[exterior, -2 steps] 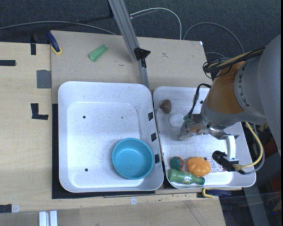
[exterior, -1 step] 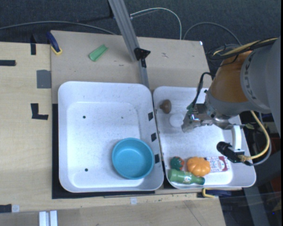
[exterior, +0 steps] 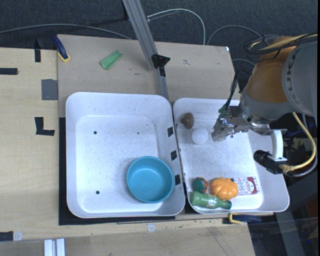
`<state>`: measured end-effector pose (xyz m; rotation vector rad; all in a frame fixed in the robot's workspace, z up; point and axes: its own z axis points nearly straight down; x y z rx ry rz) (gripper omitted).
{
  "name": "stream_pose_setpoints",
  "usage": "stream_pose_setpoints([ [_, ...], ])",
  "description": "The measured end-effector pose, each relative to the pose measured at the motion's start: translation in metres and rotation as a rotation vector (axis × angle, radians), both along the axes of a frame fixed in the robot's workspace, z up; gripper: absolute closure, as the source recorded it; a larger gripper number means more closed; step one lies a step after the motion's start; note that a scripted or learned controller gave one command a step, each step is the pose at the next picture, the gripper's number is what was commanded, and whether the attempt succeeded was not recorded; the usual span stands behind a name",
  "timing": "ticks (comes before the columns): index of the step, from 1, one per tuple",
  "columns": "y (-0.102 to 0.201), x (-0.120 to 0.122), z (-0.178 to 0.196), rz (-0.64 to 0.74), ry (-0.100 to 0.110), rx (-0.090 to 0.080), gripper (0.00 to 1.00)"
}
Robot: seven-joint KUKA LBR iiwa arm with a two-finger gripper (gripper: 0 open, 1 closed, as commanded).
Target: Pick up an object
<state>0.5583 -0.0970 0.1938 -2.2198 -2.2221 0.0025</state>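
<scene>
The hand (exterior: 222, 130) hovers low in the right bin (exterior: 272, 199), just right of a white ball (exterior: 199, 136); its grip state cannot be told.

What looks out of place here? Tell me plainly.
A green object lies on the bench outside both bins, behind the left bin. Everything else sits inside: the blue bowl there, small items in the right bin.

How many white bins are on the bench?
2. The left shallow white plastic bin holds a round blue bowl; the right shallow white plastic bin sits beside it, touching.
</scene>
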Motion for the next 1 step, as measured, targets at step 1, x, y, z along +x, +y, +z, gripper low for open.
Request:
stream_pose_setpoints([
  [1,0.0004,0.0002,0.0086,0.000,-0.001,0.001,1.00],
])
